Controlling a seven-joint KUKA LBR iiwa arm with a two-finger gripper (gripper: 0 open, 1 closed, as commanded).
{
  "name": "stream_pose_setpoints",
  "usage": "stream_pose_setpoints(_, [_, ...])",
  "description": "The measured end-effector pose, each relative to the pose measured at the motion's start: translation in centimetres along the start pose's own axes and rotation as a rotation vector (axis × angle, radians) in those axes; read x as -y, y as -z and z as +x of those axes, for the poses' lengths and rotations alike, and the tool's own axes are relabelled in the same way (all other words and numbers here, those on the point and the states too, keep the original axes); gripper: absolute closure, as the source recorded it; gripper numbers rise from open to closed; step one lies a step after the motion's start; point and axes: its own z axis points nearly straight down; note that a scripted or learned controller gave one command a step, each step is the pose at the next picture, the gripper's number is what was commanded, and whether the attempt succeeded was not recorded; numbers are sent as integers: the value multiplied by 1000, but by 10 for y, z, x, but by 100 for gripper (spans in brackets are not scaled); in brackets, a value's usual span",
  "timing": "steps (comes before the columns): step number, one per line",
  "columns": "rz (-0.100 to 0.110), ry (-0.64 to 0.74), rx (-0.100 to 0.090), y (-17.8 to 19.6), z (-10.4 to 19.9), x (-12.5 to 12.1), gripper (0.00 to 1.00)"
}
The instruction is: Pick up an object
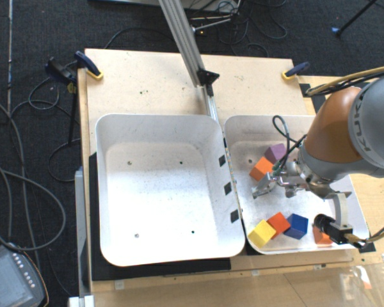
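Observation:
Several small blocks lie in the right bin. A purple block and an orange block sit together near the bin's middle. Along the front wall are a yellow block, a red-orange block, a blue block and another orange block. My gripper reaches in from the right and hangs low over the bin floor, just in front of the orange block beside the purple one. I see no block in the gripper.
The left bin lies beside the right one, and their walls meet along a shared ridge. A slanted metal pole rises at the back. Clamps hold the board's far corners. The arm's body overhangs the right bin's right side.

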Motion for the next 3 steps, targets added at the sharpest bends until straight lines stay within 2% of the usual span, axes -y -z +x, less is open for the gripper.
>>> stream_pose_setpoints(1, [-4,0,1,-27,0,0,0])
stream_pose_setpoints(2, [-7,0,1,-15,0,-1,100])
stream_pose_setpoints(3, [-13,4,3,48,0,-5,100])
